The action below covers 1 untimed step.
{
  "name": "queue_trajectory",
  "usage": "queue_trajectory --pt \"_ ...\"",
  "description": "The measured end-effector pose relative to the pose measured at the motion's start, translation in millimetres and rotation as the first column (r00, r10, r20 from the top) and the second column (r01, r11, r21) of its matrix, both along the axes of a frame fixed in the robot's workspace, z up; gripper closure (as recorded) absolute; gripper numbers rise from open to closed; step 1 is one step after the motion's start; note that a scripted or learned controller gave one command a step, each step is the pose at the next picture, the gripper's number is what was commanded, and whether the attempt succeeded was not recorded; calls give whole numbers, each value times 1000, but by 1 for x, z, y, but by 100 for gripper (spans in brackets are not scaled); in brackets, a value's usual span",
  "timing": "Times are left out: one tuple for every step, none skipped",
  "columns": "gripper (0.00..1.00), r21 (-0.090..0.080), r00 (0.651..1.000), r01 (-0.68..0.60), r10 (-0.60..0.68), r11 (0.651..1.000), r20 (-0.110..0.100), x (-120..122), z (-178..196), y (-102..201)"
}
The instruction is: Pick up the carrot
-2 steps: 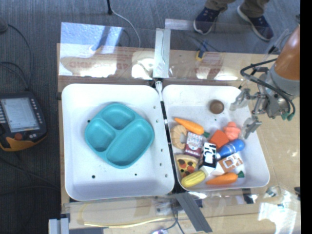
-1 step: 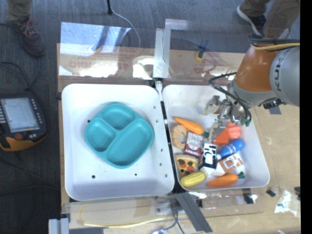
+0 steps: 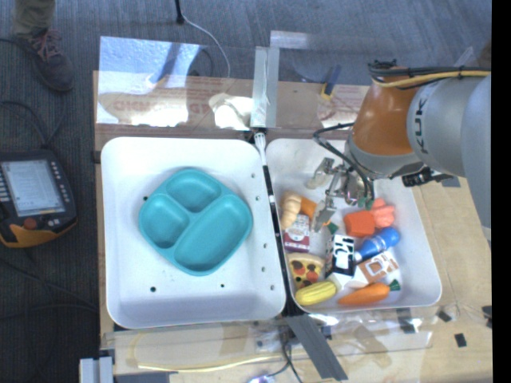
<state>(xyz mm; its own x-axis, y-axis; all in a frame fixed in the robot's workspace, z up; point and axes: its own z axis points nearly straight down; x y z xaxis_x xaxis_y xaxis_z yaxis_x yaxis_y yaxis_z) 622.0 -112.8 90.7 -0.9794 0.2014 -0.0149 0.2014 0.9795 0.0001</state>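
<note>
The carrot [image 3: 364, 294] lies flat along the front wall of the right bin [image 3: 427, 282], a smooth orange taper with its thick end toward the outer corner, where a bit of green shows. Just to its left sits a glossy yellow piece [image 3: 316, 293], maybe a banana or corn, and right behind it a small printed carton [image 3: 377, 268] and a blue bottle-shaped toy [image 3: 378, 242].

The claw [image 3: 334, 199] hangs over the middle of that bin, well back from the carrot, its metal fingers spread apart with nothing between them. Below it are a bread-coloured roll [image 3: 291, 208] and a small red-labelled packet [image 3: 297, 233].

To do this well, I'd say the arm should travel toward the front wall and turn so the fingers straddle the carrot across its width, at the thicker part. The plastic looks slick and rounded, so a grip near the thin tip would likely squirt out. The bin wall and the carton leave little room, so a straight descent seems best.

The left bin [image 3: 128, 294] holds a teal divided plate [image 3: 196, 220], matte and softly curved.
</note>
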Motion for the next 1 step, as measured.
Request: queue_trajectory --pt "100 -5 1000 -2 2 1000 9 3 13 0"
